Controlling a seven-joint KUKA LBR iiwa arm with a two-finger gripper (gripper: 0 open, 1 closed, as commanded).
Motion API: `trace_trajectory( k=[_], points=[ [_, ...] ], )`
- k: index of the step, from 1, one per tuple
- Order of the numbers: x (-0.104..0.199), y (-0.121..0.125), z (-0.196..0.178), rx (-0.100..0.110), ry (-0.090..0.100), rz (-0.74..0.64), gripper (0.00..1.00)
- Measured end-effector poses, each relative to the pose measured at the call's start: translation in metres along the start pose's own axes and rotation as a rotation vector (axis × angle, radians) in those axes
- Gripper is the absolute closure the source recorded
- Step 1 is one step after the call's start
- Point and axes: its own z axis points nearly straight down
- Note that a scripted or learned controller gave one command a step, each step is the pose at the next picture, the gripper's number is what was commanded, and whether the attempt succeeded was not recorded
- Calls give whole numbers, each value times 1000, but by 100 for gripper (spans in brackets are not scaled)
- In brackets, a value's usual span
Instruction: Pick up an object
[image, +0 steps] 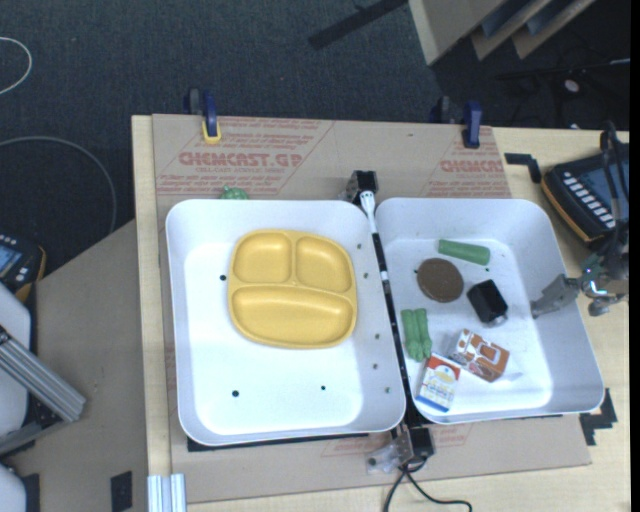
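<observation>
My gripper (600, 290) at right bin's (540, 225) right rim; grip state unclear. Near: small white carton (438, 383), orange-brown packet (481, 356). Further: green block (415, 332), black cube (488, 301), brown disc (440, 280), green bar (463, 252).

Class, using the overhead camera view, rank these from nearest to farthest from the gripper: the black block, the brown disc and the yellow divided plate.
From the gripper at the right bin's right edge:
1. black block, right bin, nearest.
2. brown disc, right bin, further left.
3. yellow divided plate, left bin, farthest.
</observation>
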Motion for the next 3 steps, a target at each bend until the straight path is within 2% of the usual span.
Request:
trace_trajectory(
  k=[1, 2, 3],
  points=[
    [0, 1, -11, -4, -2, -1, 100],
    [75, -10, 30, 7, 7, -7, 100],
    [70, -9, 17, -2, -1, -1, 100]
  ],
)
